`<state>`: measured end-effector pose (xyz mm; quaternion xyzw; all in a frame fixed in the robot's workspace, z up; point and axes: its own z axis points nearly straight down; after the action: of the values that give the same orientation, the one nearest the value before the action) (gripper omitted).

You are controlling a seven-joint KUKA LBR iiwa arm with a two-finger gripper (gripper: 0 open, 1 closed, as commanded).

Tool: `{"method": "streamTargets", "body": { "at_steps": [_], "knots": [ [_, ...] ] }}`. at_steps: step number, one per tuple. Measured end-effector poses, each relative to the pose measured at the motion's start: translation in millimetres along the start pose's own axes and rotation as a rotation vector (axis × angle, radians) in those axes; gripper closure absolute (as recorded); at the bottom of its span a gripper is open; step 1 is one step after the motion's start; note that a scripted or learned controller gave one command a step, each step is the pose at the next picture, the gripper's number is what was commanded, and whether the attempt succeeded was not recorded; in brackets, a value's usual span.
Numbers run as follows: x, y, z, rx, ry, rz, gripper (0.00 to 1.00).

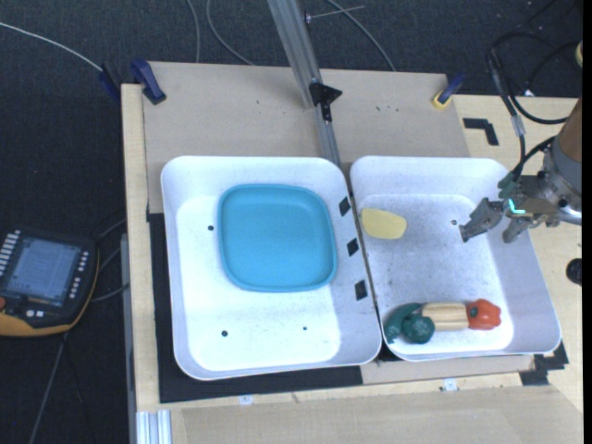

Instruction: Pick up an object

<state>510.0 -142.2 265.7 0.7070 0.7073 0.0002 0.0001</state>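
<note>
Gripper (496,220) fingers spread apart, nothing between them, hovering over the right bin's (527,276) right side, arm coming in from the right edge. Looks like the approach step: no object picked yet. Candidates in that bin are a yellow piece (383,223) near its upper left and a toy (444,318) along its near wall; next move calls for choosing one, centring over it, then descending. Blue plate (277,237) sits in the left bin (185,248).

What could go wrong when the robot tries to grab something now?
The pincer hangs open near the right bin's far wall, away from every object, so closing here would likely catch nothing. The yellow piece looks flat and may slip. The green, wooden and red toys lie against the near wall, crowding a grasp.
</note>
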Motion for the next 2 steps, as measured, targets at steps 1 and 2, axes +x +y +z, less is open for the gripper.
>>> {"method": "streamTargets", "body": {
  "at_steps": [1, 2],
  "knots": [
    [0.0, 0.0, 0.1, 0.000, 0.000, 0.000, 0.00],
    [8.3, 3.7, 57.1, 0.005, 0.001, -0.001, 0.00]
  ]
}}
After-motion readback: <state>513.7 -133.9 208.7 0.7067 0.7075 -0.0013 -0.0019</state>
